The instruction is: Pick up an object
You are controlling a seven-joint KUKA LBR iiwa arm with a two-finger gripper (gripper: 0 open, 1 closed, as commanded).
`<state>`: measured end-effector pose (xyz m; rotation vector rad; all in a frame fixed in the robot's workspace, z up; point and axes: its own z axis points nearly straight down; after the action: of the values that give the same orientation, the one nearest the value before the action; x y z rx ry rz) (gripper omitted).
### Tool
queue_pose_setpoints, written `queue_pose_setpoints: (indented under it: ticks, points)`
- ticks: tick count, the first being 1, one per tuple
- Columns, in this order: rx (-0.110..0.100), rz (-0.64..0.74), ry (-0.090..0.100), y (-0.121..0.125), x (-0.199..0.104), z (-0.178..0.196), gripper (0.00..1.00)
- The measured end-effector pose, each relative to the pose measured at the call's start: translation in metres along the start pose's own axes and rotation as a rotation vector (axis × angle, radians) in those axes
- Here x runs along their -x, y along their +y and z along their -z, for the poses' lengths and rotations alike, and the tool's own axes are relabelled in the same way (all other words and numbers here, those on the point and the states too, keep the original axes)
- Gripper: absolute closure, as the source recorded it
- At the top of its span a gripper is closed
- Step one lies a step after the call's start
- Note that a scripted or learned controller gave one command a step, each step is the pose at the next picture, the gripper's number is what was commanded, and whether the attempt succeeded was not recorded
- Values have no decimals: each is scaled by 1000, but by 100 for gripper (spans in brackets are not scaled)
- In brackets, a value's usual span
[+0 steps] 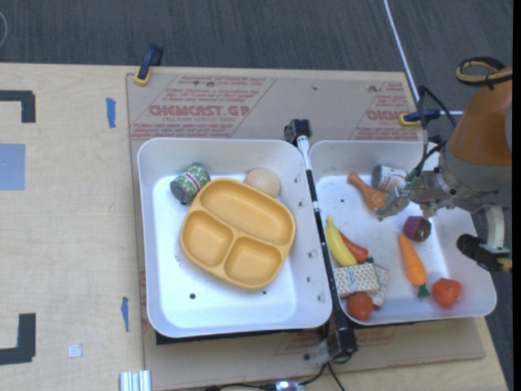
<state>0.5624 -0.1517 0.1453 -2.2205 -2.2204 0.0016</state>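
I find the gripper (396, 200) low in the right bin (480, 304), among a small carrot (366, 189), a can (384, 175) and a plum (417, 228); nothing visibly held; I cannot tell its opening; risk: crowded items may be nudged aside, or two caught together, spoiling the pick.

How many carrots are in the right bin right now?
2: one carrot lies near the bin's right side, a second carrot at the back by the tool. Others may be hidden.
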Motion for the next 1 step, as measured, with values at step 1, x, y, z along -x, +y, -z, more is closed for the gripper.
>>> queue_pose_setpoints:
  ticks: [1]
  points:
    - [4, 1, 0, -27, -43, -59, 0]
